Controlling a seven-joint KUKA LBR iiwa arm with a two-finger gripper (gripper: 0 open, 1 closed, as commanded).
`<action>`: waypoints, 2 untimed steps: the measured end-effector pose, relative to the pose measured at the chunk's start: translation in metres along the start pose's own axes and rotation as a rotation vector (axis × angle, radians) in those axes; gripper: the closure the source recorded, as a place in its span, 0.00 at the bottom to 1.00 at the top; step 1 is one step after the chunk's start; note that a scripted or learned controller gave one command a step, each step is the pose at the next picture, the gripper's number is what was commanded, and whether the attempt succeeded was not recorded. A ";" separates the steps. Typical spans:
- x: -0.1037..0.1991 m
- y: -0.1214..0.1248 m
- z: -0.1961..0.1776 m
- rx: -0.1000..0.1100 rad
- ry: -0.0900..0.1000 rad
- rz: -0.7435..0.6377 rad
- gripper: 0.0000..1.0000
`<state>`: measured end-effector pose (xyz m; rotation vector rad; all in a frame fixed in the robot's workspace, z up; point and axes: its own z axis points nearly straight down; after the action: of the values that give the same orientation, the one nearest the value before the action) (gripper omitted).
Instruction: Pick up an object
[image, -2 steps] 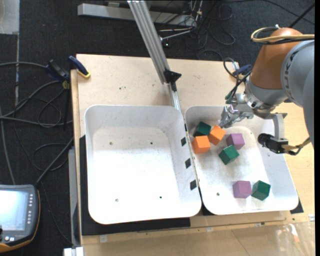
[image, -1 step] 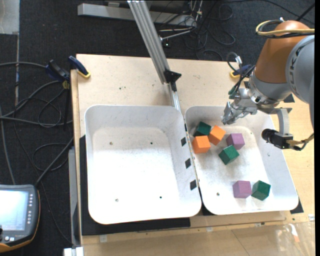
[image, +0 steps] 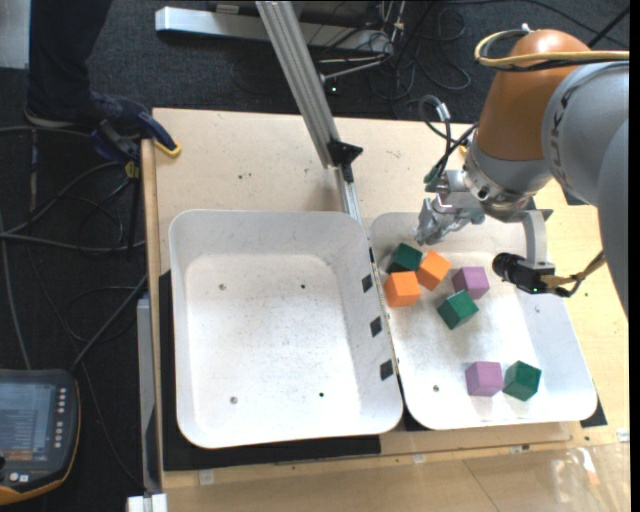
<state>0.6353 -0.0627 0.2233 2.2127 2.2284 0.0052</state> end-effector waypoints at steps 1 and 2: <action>0.046 -0.009 0.004 0.005 0.000 0.000 1.00; 0.091 -0.024 0.003 0.005 0.000 0.000 1.00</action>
<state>0.6103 0.0277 0.2199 2.2151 2.2314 -0.0009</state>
